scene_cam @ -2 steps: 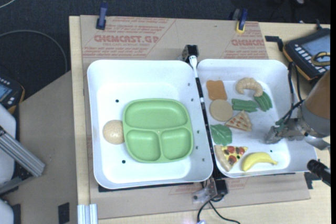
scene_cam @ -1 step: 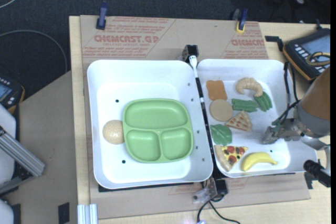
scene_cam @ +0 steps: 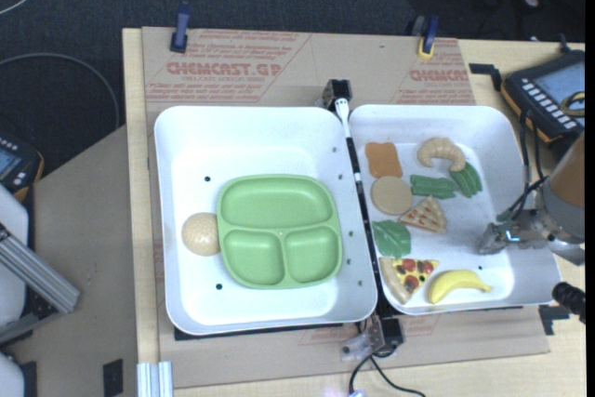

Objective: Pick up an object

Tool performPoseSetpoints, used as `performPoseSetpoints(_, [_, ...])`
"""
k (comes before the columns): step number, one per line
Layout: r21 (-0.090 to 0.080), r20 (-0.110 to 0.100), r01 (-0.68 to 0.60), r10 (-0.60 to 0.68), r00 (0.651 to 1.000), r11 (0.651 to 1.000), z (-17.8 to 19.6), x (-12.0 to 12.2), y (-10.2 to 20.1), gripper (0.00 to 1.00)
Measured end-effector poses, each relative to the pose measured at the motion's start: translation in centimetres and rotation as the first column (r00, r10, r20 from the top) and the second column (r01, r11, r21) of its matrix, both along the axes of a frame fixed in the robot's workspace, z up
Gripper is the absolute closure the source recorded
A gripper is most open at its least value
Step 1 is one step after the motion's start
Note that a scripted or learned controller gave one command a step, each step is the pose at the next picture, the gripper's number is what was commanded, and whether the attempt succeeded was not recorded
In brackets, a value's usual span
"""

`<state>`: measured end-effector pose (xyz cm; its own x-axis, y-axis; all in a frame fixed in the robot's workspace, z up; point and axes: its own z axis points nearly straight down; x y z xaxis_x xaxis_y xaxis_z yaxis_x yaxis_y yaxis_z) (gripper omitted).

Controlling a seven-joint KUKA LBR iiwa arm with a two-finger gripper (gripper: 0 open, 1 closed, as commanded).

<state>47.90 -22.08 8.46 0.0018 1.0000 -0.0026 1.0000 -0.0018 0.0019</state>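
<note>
The right bin (scene_cam: 493, 127) holds several toy foods. There is an orange toast slice (scene_cam: 382, 159), a croissant (scene_cam: 442, 151), green vegetables (scene_cam: 448, 183), a round tan cookie (scene_cam: 391, 194), a triangular wedge (scene_cam: 424, 215), a green leaf (scene_cam: 392, 239), a pizza slice (scene_cam: 407, 274) and a banana (scene_cam: 457, 284). My gripper (scene_cam: 495, 240) is low over the bin's right side, above bare white floor. It is right of the wedge and just up and right of the banana, touching none of the foods.
The left bin (scene_cam: 177, 200) bears a green divided plate (scene_cam: 279, 228) with a beige round bun (scene_cam: 200, 233) beside it on the left. A black-and-orange device (scene_cam: 548, 98) sits at the bench's right edge. Cables run near the arm.
</note>
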Motion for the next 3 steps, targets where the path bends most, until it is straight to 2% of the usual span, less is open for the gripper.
performPoseSetpoints(1, [0.003, -0.002, -0.003, 0.003, 1.0, 1.0, 0.0, 0.0, 1.6, 1.0])
performPoseSetpoints(2, [0.004, -0.002, -0.002, 0.002, 1.0, 1.0, 0.0, 0.0, -0.3, 1.0])
performPoseSetpoints(3, [0.004, -0.003, -0.003, 0.003, 1.0, 1.0, 0.0, 0.0, 1.4, 1.0])
